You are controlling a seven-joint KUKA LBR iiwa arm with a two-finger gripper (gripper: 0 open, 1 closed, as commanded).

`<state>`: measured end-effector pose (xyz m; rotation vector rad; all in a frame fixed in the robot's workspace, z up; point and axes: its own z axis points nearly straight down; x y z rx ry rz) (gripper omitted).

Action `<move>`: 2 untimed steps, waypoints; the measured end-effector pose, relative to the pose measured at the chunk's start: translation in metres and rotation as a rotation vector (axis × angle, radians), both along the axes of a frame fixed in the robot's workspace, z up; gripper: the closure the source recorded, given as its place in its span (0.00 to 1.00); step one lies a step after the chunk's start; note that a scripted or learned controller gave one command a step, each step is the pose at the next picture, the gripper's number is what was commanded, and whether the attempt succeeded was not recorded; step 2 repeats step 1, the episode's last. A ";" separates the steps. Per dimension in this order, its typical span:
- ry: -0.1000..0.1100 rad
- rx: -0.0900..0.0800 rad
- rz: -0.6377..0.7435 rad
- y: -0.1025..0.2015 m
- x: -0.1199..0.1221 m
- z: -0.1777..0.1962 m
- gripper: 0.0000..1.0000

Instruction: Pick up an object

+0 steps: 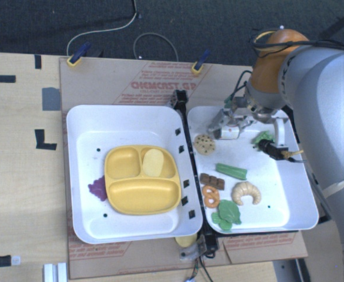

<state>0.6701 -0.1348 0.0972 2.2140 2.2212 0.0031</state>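
Note:
My gripper (226,126) hangs low over the far part of the right bin (295,207), just right of a round speckled cookie (204,144). To the gripper's right a small green piece (263,138) lies near the bin's wall. Nearer the front of this bin lie a green stick (231,171), a brown chocolate bar (211,181), an orange pretzel (210,196), a croissant (247,192) and a green leaf (226,215). I see nothing held in the gripper.
The left bin (83,157) holds a yellow divided plate (142,192) with a pale yellow piece (153,162) in its far right compartment. Purple grapes (97,187) lie beside the plate's left edge. The grey arm (319,98) covers the right bin's right side.

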 end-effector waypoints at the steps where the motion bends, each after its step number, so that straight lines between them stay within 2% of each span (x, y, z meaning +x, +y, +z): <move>1: 0.000 0.005 0.004 0.064 -0.041 0.093 1.00; 2: 0.000 0.005 0.004 0.064 -0.041 0.093 1.00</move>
